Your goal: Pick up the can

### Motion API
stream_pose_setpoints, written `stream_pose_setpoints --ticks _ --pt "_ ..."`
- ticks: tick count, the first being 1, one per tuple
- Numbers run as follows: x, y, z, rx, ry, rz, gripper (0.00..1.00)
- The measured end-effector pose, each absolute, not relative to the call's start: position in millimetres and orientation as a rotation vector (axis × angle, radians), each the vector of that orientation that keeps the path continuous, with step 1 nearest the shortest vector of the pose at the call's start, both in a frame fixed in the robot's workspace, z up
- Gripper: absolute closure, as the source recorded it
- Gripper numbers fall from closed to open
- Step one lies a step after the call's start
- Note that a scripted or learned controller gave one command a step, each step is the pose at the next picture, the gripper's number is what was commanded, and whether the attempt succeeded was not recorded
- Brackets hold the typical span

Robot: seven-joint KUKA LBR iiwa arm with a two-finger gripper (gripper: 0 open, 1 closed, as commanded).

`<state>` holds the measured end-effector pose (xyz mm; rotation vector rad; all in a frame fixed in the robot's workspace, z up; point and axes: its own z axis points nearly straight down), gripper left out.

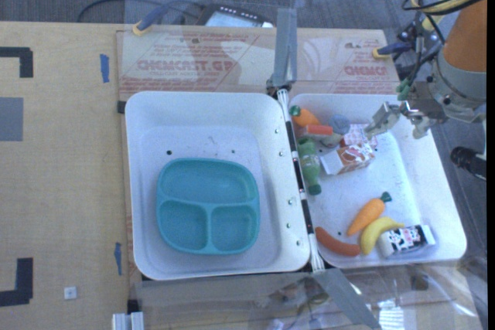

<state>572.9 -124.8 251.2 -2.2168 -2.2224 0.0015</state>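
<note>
The can lies on its side in the right bin's near corner, its long axis running left to right, well below the pincer, which hovers open and empty at the far edge.

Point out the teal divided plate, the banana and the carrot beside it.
teal divided plate [207, 206]: camera view, ridge between its compartments.
banana [379, 232]: camera view, middle of its curved body.
carrot [365, 216]: camera view, orange body below the green top.
</note>
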Motion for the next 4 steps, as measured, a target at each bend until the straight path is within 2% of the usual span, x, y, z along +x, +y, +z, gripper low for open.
stream_pose_setpoints --ticks 1,2,3,4 --pt "626.4 -107.6 106.9 -2.158 -2.285 -0.002 0.00" --pt "626.3 -107.7 106.8 -2.158 -2.284 -0.001 0.00" --pt "638.1 -149.6 93.1 -2.057 -2.387 -0.010 0.00" --pt "666.1 -123.9 95.4 -1.776 -2.587 0.018 0.00"
